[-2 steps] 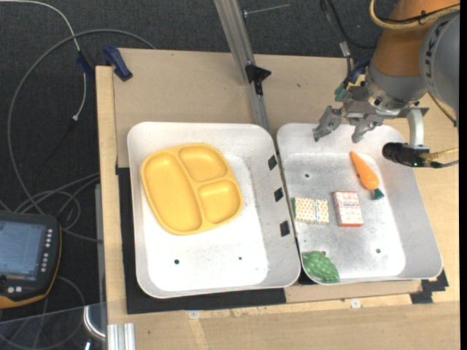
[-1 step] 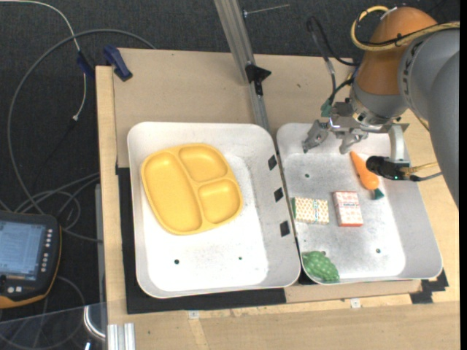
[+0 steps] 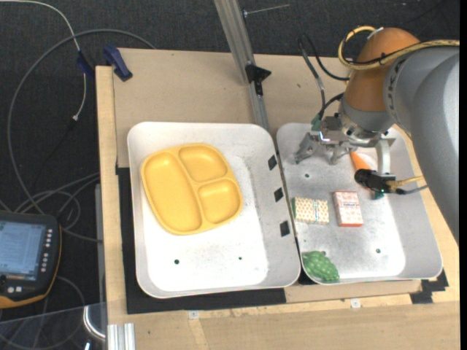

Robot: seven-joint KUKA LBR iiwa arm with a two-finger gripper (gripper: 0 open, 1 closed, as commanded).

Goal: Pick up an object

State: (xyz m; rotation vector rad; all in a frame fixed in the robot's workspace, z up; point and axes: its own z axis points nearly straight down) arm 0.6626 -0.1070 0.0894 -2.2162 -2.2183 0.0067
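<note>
As my end effector (image 3: 326,146) hangs low over the right white bin (image 3: 408,257), grip state unclear, I'd centre squarely above 1 small orange-and-white carton (image 3: 348,208).

arm (image 3: 408,86): reaching from right | gripper (image 3: 325,148): lowered, pointing down
</note>
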